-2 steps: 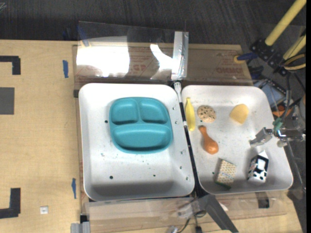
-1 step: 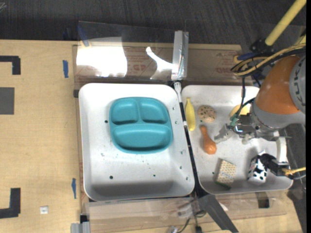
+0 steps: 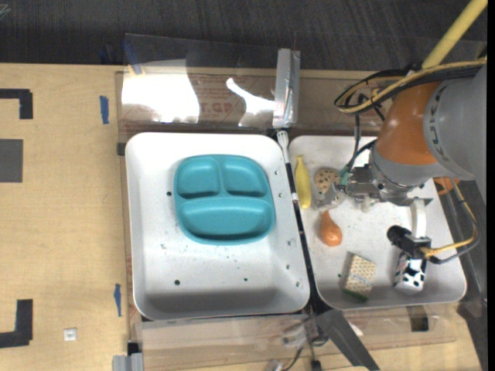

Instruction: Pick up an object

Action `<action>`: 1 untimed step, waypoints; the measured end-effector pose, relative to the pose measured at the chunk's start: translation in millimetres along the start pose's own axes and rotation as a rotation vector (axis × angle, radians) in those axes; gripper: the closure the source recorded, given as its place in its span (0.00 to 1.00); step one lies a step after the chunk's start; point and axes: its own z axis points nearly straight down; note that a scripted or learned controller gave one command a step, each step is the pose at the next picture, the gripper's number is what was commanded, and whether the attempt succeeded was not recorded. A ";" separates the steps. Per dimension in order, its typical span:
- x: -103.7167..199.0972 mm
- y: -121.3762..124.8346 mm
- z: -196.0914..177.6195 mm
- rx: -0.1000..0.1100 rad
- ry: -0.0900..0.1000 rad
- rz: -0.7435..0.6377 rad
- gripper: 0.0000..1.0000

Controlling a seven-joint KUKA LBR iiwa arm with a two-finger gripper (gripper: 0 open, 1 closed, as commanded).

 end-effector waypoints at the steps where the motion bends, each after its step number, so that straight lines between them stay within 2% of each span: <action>1: -3.1 -22.0 16.0 -0.010 -0.001 -0.135 0.00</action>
